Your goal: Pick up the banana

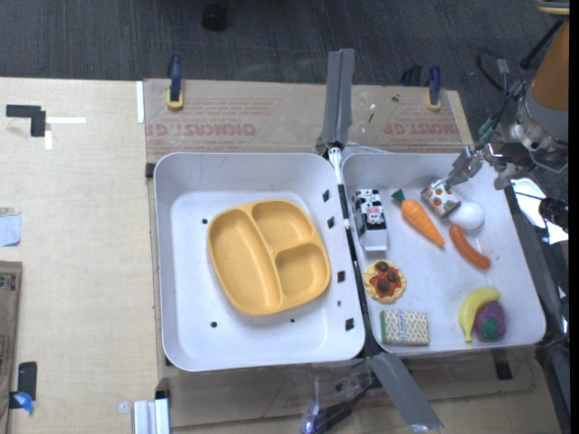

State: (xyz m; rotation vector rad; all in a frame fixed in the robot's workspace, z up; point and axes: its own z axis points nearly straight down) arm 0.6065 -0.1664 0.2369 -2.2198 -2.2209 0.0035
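- The banana (474,309) lies in the right bin (520,242), in its near right corner, well apart from the gripper (463,168), which hangs over the far right part of that bin.
- Just beside the banana, touching its right side, sits a purple round fruit (490,320); it crowds the banana on that side.
- Left of the banana, near it, lies a speckled cracker-like block (404,327), and beyond that, farther from the near wall, a small round pizza (385,280).
- Farther up from the banana lie a reddish sausage (469,248), a white egg (468,215) and an orange carrot (422,221), between the banana and the gripper.
- A small patterned packet (441,200) sits right below the gripper's tips; whether it is touched cannot be told.
- A black-and-white carton (369,219) lies far left of the banana, along the wall between the bins.
- The left bin (181,260), well apart from the banana, holds one yellow divided plate (268,256) with three compartments.
- Count: two bins, one plate, one banana and eight other small things in the right bin.
- The banana is one short, curved yellow piece, its ends a little greenish, lying roughly upright in the view with its curve bulging left.
- Whether the gripper's thin fingers are spread or pressed together cannot be told; nothing is clearly seen between them.
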